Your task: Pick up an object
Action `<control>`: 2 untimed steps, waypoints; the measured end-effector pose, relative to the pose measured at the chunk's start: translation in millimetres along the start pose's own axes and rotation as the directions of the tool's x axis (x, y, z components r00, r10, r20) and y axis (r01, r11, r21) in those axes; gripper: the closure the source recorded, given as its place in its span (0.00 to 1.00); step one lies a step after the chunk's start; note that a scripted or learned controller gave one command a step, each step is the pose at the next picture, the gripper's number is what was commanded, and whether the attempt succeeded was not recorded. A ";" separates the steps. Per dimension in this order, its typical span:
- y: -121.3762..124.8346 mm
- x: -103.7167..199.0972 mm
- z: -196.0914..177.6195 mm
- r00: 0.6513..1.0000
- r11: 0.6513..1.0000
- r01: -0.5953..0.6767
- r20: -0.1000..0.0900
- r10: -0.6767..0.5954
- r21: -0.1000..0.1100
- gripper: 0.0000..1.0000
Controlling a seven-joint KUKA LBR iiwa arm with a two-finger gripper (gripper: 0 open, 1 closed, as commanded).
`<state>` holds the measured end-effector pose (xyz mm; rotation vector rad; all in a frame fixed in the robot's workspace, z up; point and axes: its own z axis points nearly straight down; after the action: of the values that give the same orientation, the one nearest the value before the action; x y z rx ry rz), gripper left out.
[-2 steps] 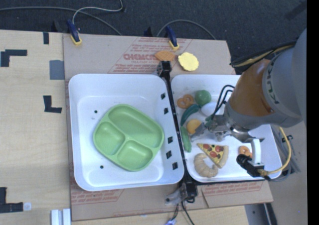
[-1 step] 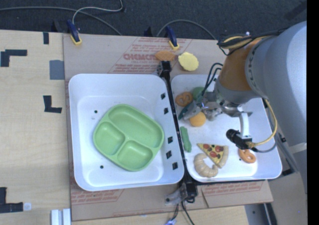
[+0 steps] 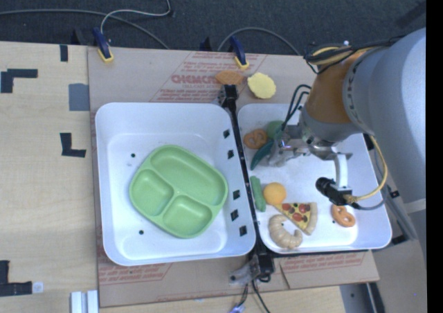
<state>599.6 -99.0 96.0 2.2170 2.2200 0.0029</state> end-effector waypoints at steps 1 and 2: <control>0.0 0.0 0.2 1.000 1.000 -0.001 0.000 0.001 0.000 0.00; 43.1 -0.7 5.4 1.000 1.000 -0.003 -0.006 0.003 0.006 0.00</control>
<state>642.7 -99.7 90.8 2.2257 2.2230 0.0024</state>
